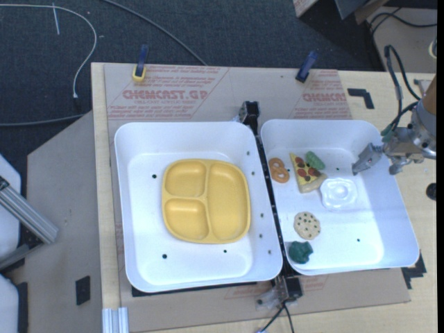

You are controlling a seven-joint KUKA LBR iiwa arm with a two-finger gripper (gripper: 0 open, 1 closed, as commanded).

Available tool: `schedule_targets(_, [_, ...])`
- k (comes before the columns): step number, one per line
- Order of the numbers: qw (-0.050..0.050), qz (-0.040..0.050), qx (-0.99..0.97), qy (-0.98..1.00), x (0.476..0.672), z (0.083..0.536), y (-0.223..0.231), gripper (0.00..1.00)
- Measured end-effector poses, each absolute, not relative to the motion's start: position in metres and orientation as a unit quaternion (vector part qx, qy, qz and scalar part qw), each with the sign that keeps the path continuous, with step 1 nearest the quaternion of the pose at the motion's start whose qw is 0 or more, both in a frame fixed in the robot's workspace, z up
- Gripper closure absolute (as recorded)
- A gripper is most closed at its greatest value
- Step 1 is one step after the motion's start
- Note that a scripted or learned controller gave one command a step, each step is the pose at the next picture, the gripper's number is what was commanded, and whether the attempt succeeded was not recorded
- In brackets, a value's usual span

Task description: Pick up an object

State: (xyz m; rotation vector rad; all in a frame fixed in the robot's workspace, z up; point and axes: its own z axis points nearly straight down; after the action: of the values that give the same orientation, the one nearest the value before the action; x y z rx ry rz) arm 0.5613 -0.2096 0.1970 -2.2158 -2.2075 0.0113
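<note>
The right bin (388, 248) holds several small toy foods. A brown pretzel (279, 170) lies by its left wall, with a pizza slice (305, 173) and a green piece (316, 161) just right of it. A pale, whitish round object (338, 193) sits near the middle. A cookie (306, 225) and a dark green lump (300, 251) lie toward the front left. My gripper (381, 163) hangs over the bin's far right side, open, with nothing between its fingers. It is up and to the right of the whitish object and apart from it.
The left bin (139, 151) holds a yellow divided plate (207, 200). Two blue clamps (141, 60) (306, 66) stand on the board's back edge. Cables run along the arm at the right and across the dark floor at the back left.
</note>
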Motion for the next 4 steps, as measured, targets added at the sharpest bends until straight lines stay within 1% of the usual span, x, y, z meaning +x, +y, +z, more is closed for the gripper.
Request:
schedule_targets(1, [0.001,0.0000,-0.707,-0.707,0.565,0.205,-0.209,0.00])
schedule_targets(2, [0.003,0.0011,-0.707,-0.707,0.567,0.142,-0.209,0.00])
schedule_targets(3, [0.002,0.0006,-0.707,-0.707,0.566,0.091,-0.208,0.00])
schedule_targets(4, [0.000,-0.0014,-0.707,-0.708,0.569,0.105,-0.208,1.00])
